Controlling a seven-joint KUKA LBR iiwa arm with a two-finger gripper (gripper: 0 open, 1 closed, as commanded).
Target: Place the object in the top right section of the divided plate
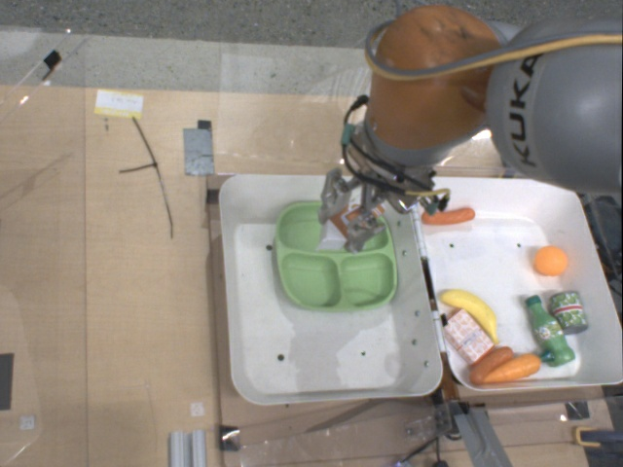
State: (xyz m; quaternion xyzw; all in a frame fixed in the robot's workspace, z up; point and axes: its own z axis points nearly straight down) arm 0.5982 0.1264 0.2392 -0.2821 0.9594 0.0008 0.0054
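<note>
arm (545, 95): grey, black KUKA lettering | orange band | yellowish cable | metal claw (352, 217)

Green divided plate (336, 278) in left bin (321, 377)

Arm (458, 66) reaching from right, end effector (352, 212) pointing down.

"KUKA" — black lettering on the grey arm (565, 95)
</note>
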